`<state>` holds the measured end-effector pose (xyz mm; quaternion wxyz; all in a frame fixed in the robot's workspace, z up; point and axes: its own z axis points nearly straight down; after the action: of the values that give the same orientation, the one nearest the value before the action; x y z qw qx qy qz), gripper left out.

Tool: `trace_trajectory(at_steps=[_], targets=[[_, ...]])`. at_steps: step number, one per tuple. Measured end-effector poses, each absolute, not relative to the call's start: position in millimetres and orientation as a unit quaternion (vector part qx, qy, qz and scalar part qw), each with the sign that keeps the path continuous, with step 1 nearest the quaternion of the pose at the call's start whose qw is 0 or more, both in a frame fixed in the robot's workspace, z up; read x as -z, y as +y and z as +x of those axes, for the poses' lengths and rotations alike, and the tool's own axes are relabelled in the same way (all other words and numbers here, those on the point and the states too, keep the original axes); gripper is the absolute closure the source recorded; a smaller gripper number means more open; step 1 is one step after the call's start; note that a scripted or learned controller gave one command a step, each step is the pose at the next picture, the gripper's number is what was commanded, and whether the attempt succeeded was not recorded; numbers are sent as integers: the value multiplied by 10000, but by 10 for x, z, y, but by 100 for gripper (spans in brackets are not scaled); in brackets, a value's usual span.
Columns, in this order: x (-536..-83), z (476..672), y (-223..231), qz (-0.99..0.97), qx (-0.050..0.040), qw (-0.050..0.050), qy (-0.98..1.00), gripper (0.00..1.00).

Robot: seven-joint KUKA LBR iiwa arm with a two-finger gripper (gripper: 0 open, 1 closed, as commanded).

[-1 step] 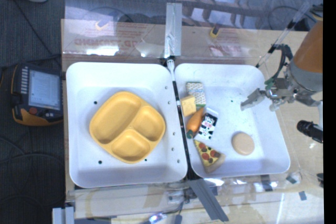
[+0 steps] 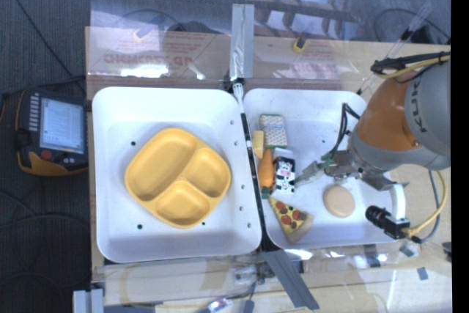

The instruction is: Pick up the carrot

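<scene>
The orange carrot (image 2: 266,168) lies lengthwise at the left side of the right bin (image 2: 322,102), close to the divider between the bins. A small black-and-white box (image 2: 284,173) rests against its right side. My gripper (image 2: 314,170) hangs low over the middle of the right bin, a short way right of the box and the carrot. Nothing is visibly held in it. The arm's orange band (image 2: 385,124) and grey wrist cover the bin's right part.
The right bin also holds a waffle-like cracker (image 2: 273,130), a yellow piece (image 2: 258,144) above the carrot, a pizza slice (image 2: 291,217) and a round beige cookie (image 2: 339,201). A yellow divided plate (image 2: 178,176) sits in the left bin (image 2: 110,113).
</scene>
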<state>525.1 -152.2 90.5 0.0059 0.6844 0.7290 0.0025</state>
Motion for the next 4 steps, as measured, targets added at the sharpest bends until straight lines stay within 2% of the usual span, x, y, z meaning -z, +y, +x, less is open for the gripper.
trace_trajectory(at_steps=[1, 2, 3, 4], targets=[[-1828, 4837, -762, 6635, 9, -11, 7482, 0], [-1828, 4995, -433, 6066, 14, -7, 7950, 0], [-1911, 4998, -434, 6068, 16, -13, 7948, 100], [-1911, 4997, -434, 6068, 16, -16, 7948, 0]])
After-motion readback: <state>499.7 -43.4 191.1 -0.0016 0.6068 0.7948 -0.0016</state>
